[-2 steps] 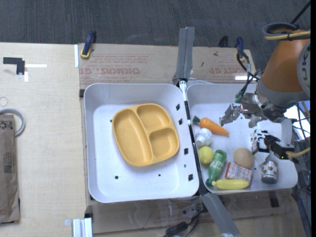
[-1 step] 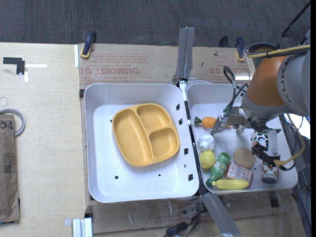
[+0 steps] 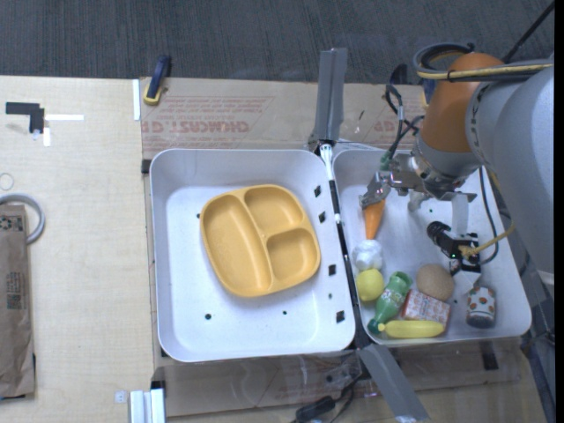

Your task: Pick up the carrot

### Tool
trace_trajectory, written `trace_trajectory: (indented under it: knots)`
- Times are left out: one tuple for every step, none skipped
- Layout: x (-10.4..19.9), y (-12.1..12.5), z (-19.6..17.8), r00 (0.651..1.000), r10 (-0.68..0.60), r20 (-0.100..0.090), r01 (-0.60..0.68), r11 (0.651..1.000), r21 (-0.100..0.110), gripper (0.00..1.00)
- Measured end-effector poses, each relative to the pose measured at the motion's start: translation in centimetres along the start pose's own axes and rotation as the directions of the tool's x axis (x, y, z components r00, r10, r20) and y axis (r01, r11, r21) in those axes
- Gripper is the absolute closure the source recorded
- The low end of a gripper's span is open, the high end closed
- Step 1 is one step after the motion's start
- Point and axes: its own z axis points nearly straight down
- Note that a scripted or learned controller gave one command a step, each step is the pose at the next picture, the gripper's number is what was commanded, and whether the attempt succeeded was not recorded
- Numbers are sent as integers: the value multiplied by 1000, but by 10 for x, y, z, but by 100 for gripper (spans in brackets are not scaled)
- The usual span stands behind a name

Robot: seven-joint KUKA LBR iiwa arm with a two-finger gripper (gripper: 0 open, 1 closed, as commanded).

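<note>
Nearest the camera, along the front wall of the right bin (image 3: pixel 520 311), lie a banana (image 3: pixel 412 329), a green bottle (image 3: pixel 391 296), a lemon (image 3: pixel 370 284) and a brown potato (image 3: pixel 434 280). All of them sit well clear of the carrot. The left bin (image 3: pixel 167 263) holds a yellow divided plate (image 3: pixel 260 239).

Farther back in the right bin, the carrot (image 3: pixel 374 217) hangs or leans close to the wall between the two bins. Its narrow tip points toward the front. It is bright orange, short and tapered, with a green stub at the wide end.

The gripper (image 3: pixel 381 188) sits right at that wide end, and its fingers appear to pinch the carrot's top, though the small dark parts blur together there.

The risk, as it seems from here, is a shallow hold. The grip is on the very end of a smooth, tapering thing, so the carrot could swing, twist and slip out as the arm lifts. It could also knock against the dividing wall just beside it and be pulled loose.

Farthest back, the grey arm (image 3: pixel 511 130) with its orange band rises over the bin's rear corner.
</note>
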Motion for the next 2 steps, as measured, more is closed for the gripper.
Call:
trace_trajectory:
  knots:
    - [-1, 0, -9, 1000, -3, 2, 3, 1000, 1, 100]
    - [50, -36, -100, 957, -290, 0, 290, 957, 0, 100]
